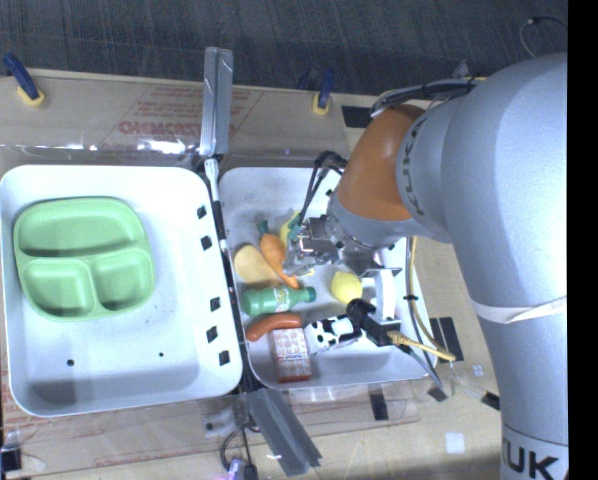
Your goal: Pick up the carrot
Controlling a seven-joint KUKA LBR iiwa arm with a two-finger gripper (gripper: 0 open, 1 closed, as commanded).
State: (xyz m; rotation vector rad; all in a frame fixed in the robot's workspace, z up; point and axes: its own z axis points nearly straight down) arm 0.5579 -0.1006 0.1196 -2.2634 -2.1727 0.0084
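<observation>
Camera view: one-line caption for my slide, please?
Gripper low in the right bin, beside the carrot; green tray in the left bin.

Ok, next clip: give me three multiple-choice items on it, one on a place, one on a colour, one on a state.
1. Where is the carrot?
A. right bin
B. left bin
C. on the bench

2. What colour is the tray in the left bin?
A. red
B. green
C. blue

3. How does the bottle sit?
A. upright
B. on its side
C. upside down

Answers:
1 A, it lies in the right bin, beside the hand.
2 B, the divided tray is pale green.
3 B, its length runs flat along the bin floor.
</observation>
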